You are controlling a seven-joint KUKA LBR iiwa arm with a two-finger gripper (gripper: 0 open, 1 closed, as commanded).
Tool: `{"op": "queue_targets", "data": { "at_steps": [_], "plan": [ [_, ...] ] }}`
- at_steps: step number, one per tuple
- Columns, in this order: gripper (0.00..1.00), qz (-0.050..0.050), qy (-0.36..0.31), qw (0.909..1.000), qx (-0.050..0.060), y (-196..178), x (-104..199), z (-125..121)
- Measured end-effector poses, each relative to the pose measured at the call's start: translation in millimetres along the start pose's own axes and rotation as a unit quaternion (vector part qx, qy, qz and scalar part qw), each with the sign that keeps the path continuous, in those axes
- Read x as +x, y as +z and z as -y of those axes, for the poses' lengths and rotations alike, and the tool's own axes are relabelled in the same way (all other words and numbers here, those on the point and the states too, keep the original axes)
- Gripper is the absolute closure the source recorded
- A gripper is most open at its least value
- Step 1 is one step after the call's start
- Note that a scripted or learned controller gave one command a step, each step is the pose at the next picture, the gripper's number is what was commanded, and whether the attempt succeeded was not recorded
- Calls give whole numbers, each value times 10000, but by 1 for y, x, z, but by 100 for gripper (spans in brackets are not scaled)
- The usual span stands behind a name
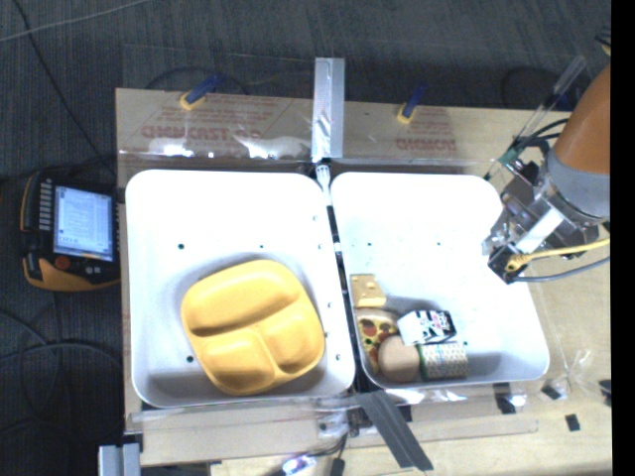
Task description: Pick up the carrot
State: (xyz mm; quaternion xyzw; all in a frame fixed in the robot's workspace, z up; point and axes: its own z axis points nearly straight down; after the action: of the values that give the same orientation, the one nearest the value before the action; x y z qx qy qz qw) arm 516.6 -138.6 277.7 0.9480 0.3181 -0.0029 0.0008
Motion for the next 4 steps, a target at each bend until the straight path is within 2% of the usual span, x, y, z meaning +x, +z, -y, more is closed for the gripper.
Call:
{"op": "queue_targets", "data": {
  "at_steps": [1, 2, 3, 4],
  "plan": [
    [100, -10, 131, 9999, -6, -90, 46, 65],
    [100, 1, -7, 10000, 14, -22, 24, 87],
    [100, -8, -152, 9999, -4, -70, 1, 48],
    [100, -12, -945, 9955, -11, -138, 14, 73]
  ]
}}
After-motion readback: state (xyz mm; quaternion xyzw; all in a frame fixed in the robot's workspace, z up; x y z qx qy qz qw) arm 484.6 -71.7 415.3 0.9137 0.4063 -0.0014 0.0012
